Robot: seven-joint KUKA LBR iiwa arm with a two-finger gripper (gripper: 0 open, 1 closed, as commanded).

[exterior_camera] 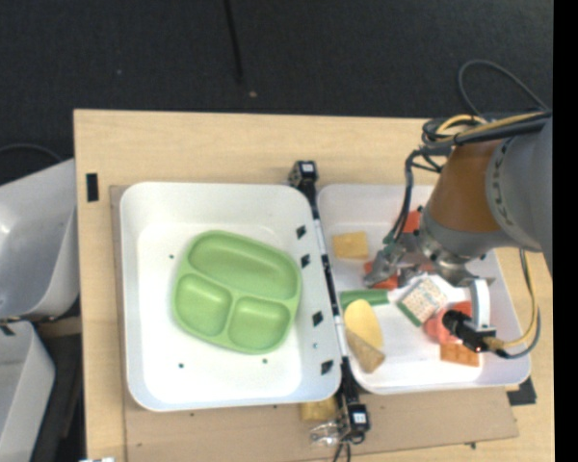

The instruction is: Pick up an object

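The right bin (414, 378) holds several small things: a tan square block (351, 246), a yellow wedge (365, 327) with a brown piece beneath it, a green strip (361, 298), a white patterned packet (422, 301), a red piece (437, 323) and an orange block (459, 353). My gripper (383, 266) reaches down from the right into the middle of this bin, just right of the tan block and above the packet, over a red thing (385, 281). The arm hides part of the bin's back right.
The left bin (144, 258) carries a green three-compartment tray (236, 292). A black clip (303, 172) sits at the top of the divider between the bins. Cables loop behind the arm (477, 200). A white object (24, 239) lies off the bench's left edge.
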